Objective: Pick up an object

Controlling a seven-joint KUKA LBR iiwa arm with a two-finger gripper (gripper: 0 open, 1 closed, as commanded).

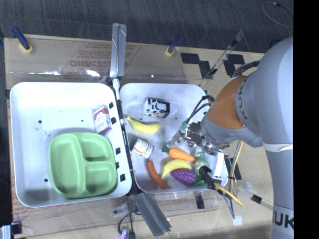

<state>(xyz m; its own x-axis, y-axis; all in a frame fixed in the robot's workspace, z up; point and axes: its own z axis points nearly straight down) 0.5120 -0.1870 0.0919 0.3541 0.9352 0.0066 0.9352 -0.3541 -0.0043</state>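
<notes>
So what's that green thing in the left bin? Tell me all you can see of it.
It is a light green tray, plastic by its look, roughly square with rounded corners and split into three compartments: one long one along its left side and two smaller ones on the right. It lies flat, right way up, on the floor of the left bin, towards the near right corner. Nothing sits in it. A small red and white packet lies just beyond its far edge.

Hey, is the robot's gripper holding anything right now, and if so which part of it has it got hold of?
It cannot be told. The gripper is low in the right bin, near the carrot, but the wrist hides whatever lies beneath it.
</notes>
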